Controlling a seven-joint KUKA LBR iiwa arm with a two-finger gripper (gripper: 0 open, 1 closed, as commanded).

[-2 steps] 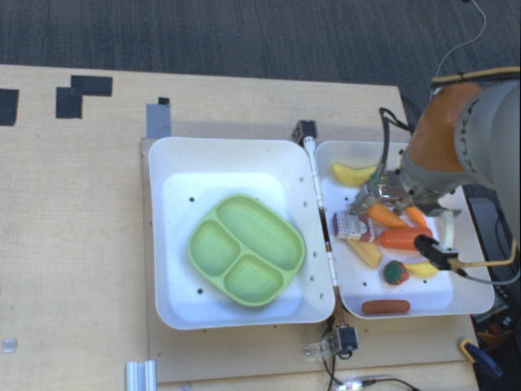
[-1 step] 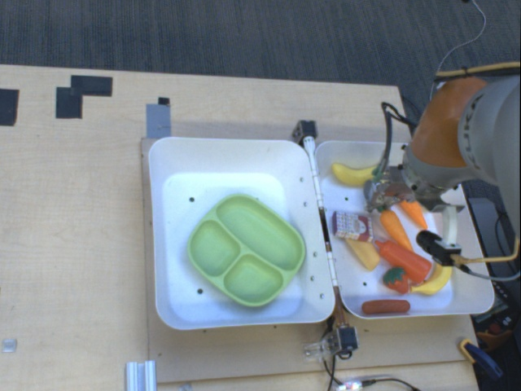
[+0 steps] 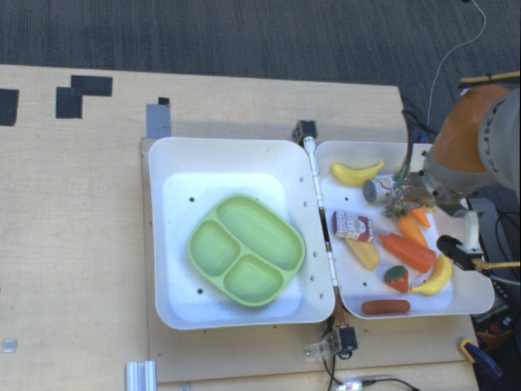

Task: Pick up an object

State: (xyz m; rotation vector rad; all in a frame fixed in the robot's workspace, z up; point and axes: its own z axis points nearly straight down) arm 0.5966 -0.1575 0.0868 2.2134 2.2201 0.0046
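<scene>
Nearest the camera, along the front edge of the right bin (image 3: 480, 304), lies a brown sausage (image 3: 386, 306). Just behind it sit a small tomato-like piece w/ green top (image 3: 396, 278) and a yellow banana (image 3: 437, 276) curving up toward the bin's right side. Mid-bin: a long red pepper-like piece (image 3: 407, 252), a yellow wedge (image 3: 365, 252) and a purple-and-white packet (image 3: 352, 225) near the divider. Further back, a second banana (image 3: 356, 172), a grey cylinder (image 3: 373, 190) and an orange carrot (image 3: 412, 227).

The left bin (image 3: 163, 218) holds a green three-compartment plate (image 3: 247, 250), tilted diagonal across the floor; nothing on it.

The arm (image 3: 476, 141) reaches in from the right, orange band above the wrist, and the jaws (image 3: 398, 198) sit low over the back-right part of the right bin, beside the grey cylinder and just behind the carrot. How far apart they stand can't be told — too small and cluttered there — and nothing is seen clamped between them.

Step, as a judgement: approach/descent onto a target, prob. the carrot or grey cylinder, grasp not yet confirmed. Next move would need the jaws centred on one item, closing w/o catching a neighbour, since carrot and red piece lie touching or nearly so, then a straight lift clear of the bin wall.
</scene>
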